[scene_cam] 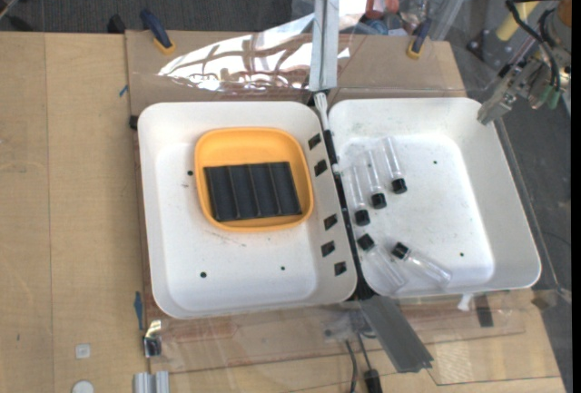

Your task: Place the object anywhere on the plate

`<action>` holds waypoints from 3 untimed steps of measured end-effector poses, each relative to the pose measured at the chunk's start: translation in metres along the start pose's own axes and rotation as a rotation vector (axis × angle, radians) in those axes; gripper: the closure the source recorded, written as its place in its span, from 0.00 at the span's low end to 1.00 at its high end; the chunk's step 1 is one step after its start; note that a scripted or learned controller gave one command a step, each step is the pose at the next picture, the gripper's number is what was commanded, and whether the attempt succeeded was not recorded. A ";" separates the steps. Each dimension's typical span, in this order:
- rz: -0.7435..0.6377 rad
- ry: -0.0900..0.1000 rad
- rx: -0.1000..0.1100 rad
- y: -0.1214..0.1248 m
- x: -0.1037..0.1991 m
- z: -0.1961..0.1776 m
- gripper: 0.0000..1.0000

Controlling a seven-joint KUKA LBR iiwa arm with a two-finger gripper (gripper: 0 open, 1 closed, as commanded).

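Claw [497,107] hovers at the right bin's [472,201] far corner, grip unclear; clear tubes [381,187] lie below-left of it, orange plate [252,178] farther left

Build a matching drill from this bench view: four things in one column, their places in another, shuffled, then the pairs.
Things:
1. orange plastic plate
2. dark ribbed rectangular block
3. clear plastic tubes with black caps
4. two-finger gripper

Places:
A. in the right white bin
B. in the left white bin
C. over the right bin's far right corner
D. on the plate

Pairs: 1-B, 2-D, 3-A, 4-C
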State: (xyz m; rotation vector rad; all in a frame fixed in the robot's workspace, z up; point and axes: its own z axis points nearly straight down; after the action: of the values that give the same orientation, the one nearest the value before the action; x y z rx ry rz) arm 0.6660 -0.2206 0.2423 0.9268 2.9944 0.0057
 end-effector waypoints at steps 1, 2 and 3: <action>-0.251 0.000 0.002 -0.003 0.002 -0.014 1.00; -0.486 0.005 0.001 -0.006 0.006 -0.008 1.00; -0.760 -0.001 0.000 -0.004 0.004 -0.035 1.00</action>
State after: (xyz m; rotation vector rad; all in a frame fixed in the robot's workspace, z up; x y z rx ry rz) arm 0.6602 -0.2219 0.2770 -0.2495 3.1226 0.0004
